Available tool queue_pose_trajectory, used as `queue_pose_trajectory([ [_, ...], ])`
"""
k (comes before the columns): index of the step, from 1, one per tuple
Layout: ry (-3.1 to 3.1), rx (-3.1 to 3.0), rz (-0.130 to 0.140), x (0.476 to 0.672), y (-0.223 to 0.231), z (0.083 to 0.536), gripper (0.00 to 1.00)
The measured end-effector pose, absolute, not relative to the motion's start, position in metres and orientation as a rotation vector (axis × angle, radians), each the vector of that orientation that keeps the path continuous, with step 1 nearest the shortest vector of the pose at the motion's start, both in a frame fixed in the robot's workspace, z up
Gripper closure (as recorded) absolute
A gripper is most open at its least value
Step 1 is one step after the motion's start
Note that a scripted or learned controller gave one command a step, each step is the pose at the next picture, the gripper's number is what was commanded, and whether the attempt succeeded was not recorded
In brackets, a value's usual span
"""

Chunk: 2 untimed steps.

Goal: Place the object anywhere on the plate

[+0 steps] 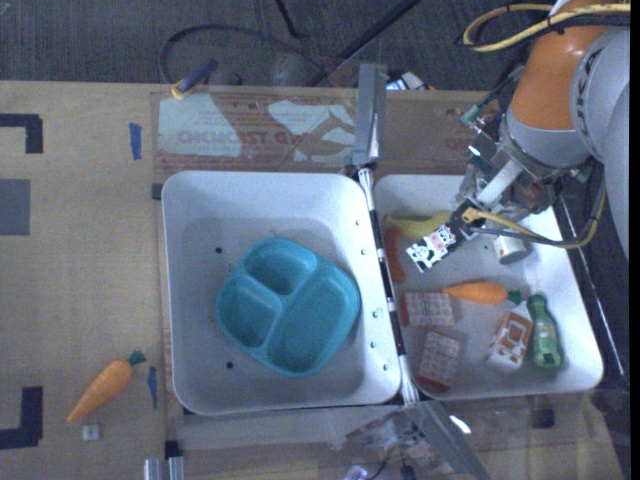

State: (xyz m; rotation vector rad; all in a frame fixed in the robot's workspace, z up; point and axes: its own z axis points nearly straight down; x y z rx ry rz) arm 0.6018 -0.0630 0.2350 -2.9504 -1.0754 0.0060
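Camera view: looks down at a slant on two shallow white bins side by side on a wooden bench.
Left bin (190,218): holds a teal divided plate (288,305), which lies near its middle with three compartments showing.
Right bin (585,358): holds the loose objects and the arm's working end.
Arm (560,88): grey with an orange band, reaching in from the right over the far part of the right bin.
Gripper (462,220): low over the far left part of the right bin; its fingers are closed on a small black-and-white cow-patterned carton (432,248), which sits tilted between them.
Carton's place: inside the right bin, just right of the wall between the bins, well apart from the plate.
Yellow object (415,223): partly hidden behind the carton, at the far left of the right bin.
Red object (394,253): against the left wall of the right bin.
Carrot (480,292): lies across the middle of the right bin.
Green bottle (543,333): lies at the near right.
Waffle pieces (432,308): two, at the near left of the right bin.
Orange-and-white box (510,338): just left of the bottle.
Second carrot (100,388): on the bench, left of the left bin.
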Motion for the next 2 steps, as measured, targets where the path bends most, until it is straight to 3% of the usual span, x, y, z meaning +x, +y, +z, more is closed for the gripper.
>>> queue_pose_trajectory([
  [1,-1.253,-2.888,0.009,0.565,-0.015,0.185,1.00],
  [2,-1.183,-2.910,0.002,0.511,0.078,0.235,1.00],
])
